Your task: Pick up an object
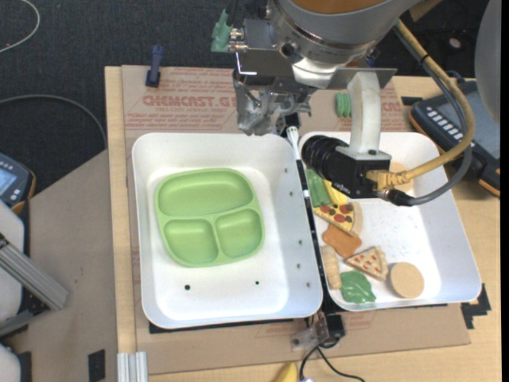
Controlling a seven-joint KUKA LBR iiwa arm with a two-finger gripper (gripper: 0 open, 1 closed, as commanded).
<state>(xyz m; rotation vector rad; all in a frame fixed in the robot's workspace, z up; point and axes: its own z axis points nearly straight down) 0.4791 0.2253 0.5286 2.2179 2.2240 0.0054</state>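
End effector [266, 118] hangs over far rim of left bin [147, 213], near divider between bins; finger state cannot tell. Toy food in right bin [457, 237], apart from end effector, toward near side: pizza slice [367, 260], round cookie [406, 279], green piece [356, 289], orange cracker [342, 241]. Green divided plate [208, 216] in left bin. Arm [342, 6] reaches in from upper right, wrist pointing down.

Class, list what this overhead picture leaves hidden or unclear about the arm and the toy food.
- Gripper: blurred, lost in wrist hardware; finger state unreadable.
- Green toy in the right bin: partly covered by the black camera unit.
- Arm: cut off by the top edge.
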